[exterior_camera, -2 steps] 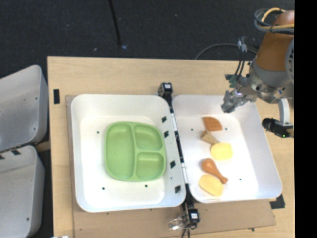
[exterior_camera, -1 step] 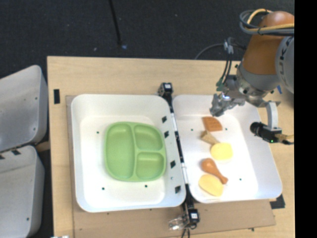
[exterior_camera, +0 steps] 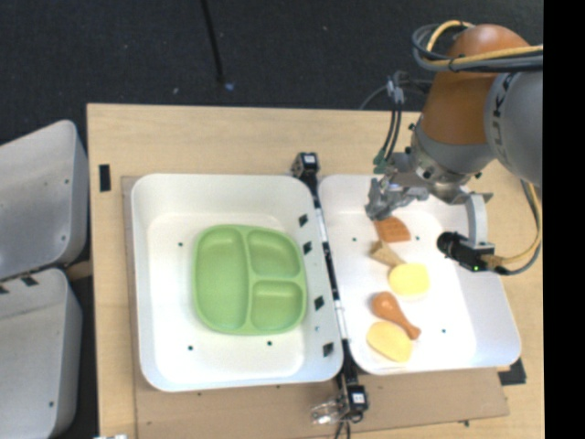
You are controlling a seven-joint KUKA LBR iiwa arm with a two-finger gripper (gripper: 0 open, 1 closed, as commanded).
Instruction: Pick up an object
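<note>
Left bin (exterior_camera: 146, 245): shallow white plastic, well to the left of the claw, carrying a pale green three-compartment plastic tray (exterior_camera: 249, 278).

Right bin (exterior_camera: 484, 323): the second shallow white bin, where the grey arm's two-finger gripper (exterior_camera: 382, 210) hangs low over the far end.

Nearest target: an orange-brown wedge-shaped toy food piece (exterior_camera: 394, 230), just below and slightly right of the claw tip, apparently touching or nearly touching it; its long axis runs roughly left to right.

Other pieces: a small tan block (exterior_camera: 387, 254) just beyond the wedge; a round yellow slice (exterior_camera: 409, 280); an orange drumstick-shaped toy (exterior_camera: 395, 312), lying aslant; a pale yellow potato-like lump (exterior_camera: 389, 341), farthest from the claw toward the near edge.

Claw state: cannot be told; the tip is a grey blur against the white bin, and nothing can be seen held in it.

Judgement: the wedge looks the likeliest pick, needing only a small shift toward the near edge.
</note>
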